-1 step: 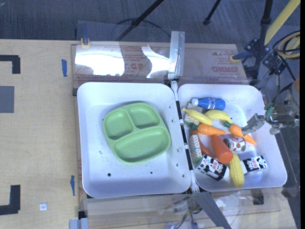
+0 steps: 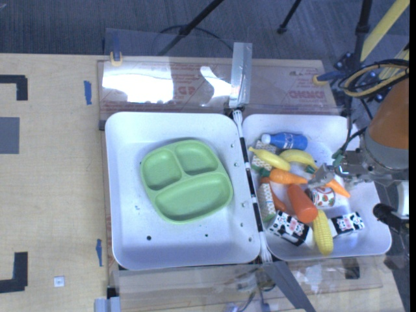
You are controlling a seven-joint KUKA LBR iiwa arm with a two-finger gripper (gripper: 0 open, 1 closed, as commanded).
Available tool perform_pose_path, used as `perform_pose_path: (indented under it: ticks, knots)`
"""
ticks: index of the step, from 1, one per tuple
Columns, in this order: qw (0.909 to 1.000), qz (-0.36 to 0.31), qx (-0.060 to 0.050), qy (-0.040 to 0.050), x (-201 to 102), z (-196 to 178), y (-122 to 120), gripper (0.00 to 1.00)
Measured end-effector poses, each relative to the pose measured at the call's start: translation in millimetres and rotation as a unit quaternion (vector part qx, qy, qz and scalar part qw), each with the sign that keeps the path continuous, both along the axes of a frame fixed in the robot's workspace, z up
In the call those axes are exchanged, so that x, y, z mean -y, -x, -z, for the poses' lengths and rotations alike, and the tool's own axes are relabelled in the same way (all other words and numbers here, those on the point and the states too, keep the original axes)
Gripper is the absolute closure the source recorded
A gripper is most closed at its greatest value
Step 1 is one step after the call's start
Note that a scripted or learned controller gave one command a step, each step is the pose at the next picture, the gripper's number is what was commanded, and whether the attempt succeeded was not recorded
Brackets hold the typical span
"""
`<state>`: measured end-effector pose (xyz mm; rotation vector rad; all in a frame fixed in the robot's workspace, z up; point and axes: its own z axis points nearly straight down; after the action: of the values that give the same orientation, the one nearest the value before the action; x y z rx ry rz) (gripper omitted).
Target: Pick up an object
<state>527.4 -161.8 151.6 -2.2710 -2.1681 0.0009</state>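
- Toy pile (image 2: 299,187), the pick's candidates, sits at centre right of the frame inside the right bin (image 2: 374,239): a blue bottle (image 2: 285,140), yellow bananas (image 2: 286,158), an orange carrot (image 2: 289,177), a red cylinder (image 2: 302,203), a corn cob (image 2: 323,231) and cow-patterned blocks (image 2: 288,227)
- Left bin (image 2: 123,194), left of centre, carries a green divided plate (image 2: 186,179)
- Claw (image 2: 323,176) hangs low over the pile beside the carrot; I cannot tell its spread
- By my reading nothing is lifted yet: closing and raising remain
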Motion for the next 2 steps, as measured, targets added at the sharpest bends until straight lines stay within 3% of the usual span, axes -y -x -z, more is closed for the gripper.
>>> perform_pose_path:
  ticks: [1, 2]
  knots:
    - [0.9964, -0.084, 0.003, 0.0004, 31, 65, -20, 0.0]
    - [0.9965, -0.083, 0.005, 0.0016, 33, 54, -21, 1.0]
